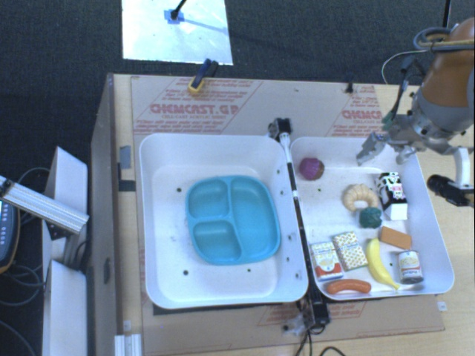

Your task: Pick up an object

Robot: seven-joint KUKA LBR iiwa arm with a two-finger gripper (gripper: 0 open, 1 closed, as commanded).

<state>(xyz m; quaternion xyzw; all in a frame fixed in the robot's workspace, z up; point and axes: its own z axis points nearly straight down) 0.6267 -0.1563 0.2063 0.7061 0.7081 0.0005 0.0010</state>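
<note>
Arm: the grey arm with its orange band is hanging over the far right corner of the right bin, its gripper hovering near the back rim.
Jaws: they are looking spread and released, with nothing between them.
Targets: the food toys are all lying in the right bin: purple ball at the back, croissant and milk carton closest to the jaws, green lump just beside the croissant.
Front cluster: banana, can, sausage and two small boxes are crowding together.
Left bin: it is carrying a blue divided tray.
Risk, rim: descending here, a finger is likely catching the bin wall.
Risk, crowding: going for the croissant, the jaws are liable to nudge the green lump or tip the carton.
Risk, shape: the round ball is apt to roll out.
</note>
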